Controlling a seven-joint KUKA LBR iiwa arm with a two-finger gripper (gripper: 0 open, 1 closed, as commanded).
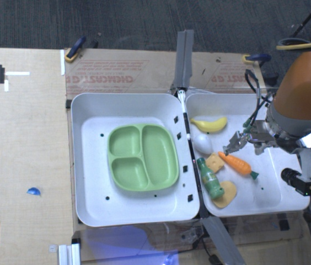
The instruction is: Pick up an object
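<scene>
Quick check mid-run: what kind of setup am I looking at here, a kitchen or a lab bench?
Most likely a lab bench for robot picking, not a kitchen: two white bins clamped side by side, toy food such as a carrot and banana, and the gripper reaching in.

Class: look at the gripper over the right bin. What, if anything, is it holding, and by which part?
Nothing is held: the gripper hangs just above the toy carrot, with nothing between its fingers.

Pale green three-section plastic plate (143, 158); yellow toy banana (209, 125); orange toy carrot (236, 163), green tip; green plastic bottle (210, 179); both shallow bins (89, 203) white; my arm's band orange.
</scene>
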